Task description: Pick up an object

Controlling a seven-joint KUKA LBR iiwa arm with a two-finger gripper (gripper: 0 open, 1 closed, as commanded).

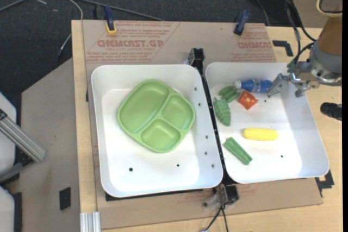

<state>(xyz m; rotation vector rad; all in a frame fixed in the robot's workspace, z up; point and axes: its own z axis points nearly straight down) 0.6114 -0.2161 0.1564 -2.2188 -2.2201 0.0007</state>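
Observation:
The right bin (pixel 304 138) holds several small items: a blue bottle (pixel 254 85), a red block (pixel 247 100), a yellow corn cob (pixel 260 134), a knobbly green piece (pixel 222 111), a small green piece (pixel 229 94) and a long green stick (pixel 238 150). My gripper (pixel 285 91) hangs over the bin's far right corner, just right of the blue bottle. Its fingers are spread open and nothing sits between them. The arm's orange band shows at the right edge.
A green divided plate (pixel 156 115) lies in the left bin (pixel 109 160). Blue clamps (pixel 110 24) pin the cardboard sheet at the back. A black divider runs between the two bins. Cables lie on the dark floor behind.

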